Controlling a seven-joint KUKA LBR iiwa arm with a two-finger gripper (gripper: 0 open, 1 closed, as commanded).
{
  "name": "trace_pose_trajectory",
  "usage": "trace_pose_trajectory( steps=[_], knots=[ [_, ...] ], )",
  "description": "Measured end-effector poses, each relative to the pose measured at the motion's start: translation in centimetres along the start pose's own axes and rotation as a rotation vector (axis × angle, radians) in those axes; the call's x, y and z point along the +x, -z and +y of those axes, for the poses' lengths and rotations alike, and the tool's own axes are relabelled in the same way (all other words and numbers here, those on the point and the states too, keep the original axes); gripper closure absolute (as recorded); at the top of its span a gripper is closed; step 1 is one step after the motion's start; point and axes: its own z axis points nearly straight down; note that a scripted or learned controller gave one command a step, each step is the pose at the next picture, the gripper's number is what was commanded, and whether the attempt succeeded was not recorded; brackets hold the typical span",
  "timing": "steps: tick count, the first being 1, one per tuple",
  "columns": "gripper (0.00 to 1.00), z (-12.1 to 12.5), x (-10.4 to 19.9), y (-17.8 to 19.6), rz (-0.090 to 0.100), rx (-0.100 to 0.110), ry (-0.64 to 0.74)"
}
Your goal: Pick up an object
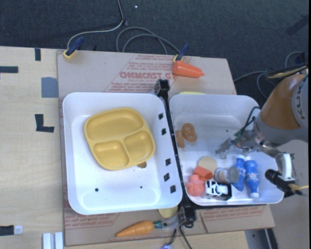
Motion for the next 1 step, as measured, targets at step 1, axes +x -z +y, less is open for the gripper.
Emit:
trace_pose_trajectory(
  steps=[1],
  knots=[
    [0.00, 6.85, 0.15, 1.43, 0.000, -0.003, 0.009]
  ],
)
